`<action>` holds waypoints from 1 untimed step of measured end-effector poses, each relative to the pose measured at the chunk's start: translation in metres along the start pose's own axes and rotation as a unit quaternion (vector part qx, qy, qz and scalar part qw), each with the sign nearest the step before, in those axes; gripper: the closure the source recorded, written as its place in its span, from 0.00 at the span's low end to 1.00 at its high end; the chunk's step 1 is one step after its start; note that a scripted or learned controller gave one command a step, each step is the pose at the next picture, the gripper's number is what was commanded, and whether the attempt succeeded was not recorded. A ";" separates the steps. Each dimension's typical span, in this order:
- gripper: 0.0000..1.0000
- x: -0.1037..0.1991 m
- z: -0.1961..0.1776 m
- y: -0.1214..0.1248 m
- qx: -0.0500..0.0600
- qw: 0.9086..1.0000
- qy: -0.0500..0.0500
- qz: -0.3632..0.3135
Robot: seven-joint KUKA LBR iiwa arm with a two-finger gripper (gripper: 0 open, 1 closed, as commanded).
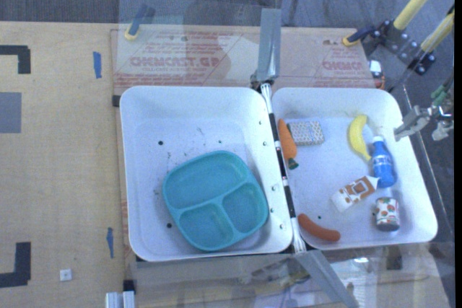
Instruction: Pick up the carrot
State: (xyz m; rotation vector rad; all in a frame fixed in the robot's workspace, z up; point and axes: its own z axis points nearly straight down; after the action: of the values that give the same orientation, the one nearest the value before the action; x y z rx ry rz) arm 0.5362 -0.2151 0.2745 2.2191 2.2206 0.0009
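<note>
Your gripper sits at the outer rim of the right bin, and from this angle you cannot tell whether it is open or closed; nothing shows in its hold.

The carrot lies well away from it, across the full width of that bin, flat on the floor and close against the far wall by the divider. Its green stub points away from the speckled block, which lies just beside the carrot's upper end on the gripper's side. The banana and the blue bottle lie between the gripper and the carrot.

It looks like a toy carrot, so expect it to be light, stiff and smooth. The tapered, rounded shape will probably squirt out of a pinch near either end. Take it at the thick orange middle, closing across its width rather than along its length.

The wall is your main trouble, since there seems to be little room on that side, and the block crowds the upper end.
</note>
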 end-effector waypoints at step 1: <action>0.00 0.052 0.111 -0.045 0.001 0.996 0.001 -0.088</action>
State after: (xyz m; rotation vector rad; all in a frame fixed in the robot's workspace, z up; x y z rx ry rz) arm 0.4917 -0.1635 0.1630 2.0165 2.4087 0.0004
